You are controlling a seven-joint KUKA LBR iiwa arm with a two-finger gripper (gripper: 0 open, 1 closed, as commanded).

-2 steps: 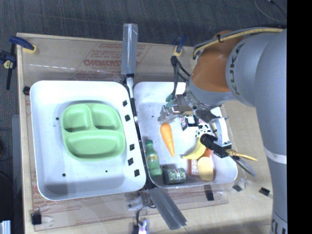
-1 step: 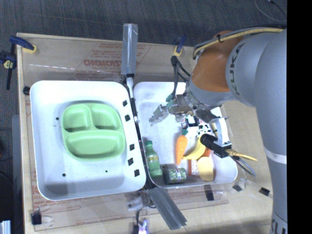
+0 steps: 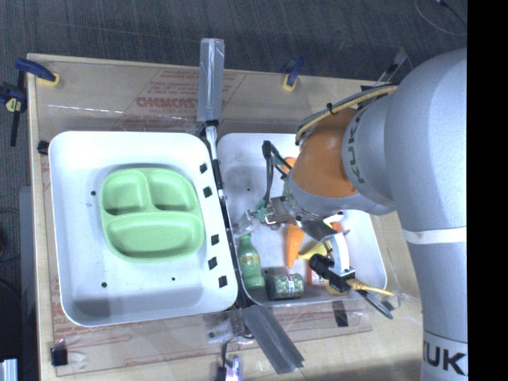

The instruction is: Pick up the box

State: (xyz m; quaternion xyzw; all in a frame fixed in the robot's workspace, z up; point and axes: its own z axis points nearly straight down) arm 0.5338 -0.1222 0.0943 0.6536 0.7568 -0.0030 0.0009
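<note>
**Figure: Arm lowered into the right bin in search of the box**

Camera view. Two shallow white bins sit side by side on the bench (image 3: pixel 95 101), which keeps the loose items inside the arm's working area. The left bin (image 3: pixel 63 161) holds a green divided plate (image 3: pixel 151 213) lying flat near its centre, well apart from the action.

The right bin (image 3: pixel 238 148) holds the clutter. A green bottle (image 3: pixel 251 263) lies along its left wall. A dark can (image 3: pixel 283 285) lies on its side against the near wall, just beside the bottle's near end. An orange carrot (image 3: pixel 293 244) lies between them and the arm.

The grey arm (image 3: pixel 421 141) reaches in from the right. Its orange band (image 3: pixel 321 165) hangs over the bin's middle, so the wrist covers much of the floor there. The gripper (image 3: pixel 278 211) sits low at the bin's centre-left, pointing down, a posture suited to a grasp from above. Whether it is apart or together cannot be told, as the wrist hides it.

The box cannot be identified with certainty. The likeliest candidate is a small patterned object (image 3: pixel 261 213) touching or just beside the gripper's left side, far of the bottle. Nothing can be seen to be held. Judged from this posture, the step in hand is the descent or closing over that object, and neighbouring items may crowd the grasp.
</note>
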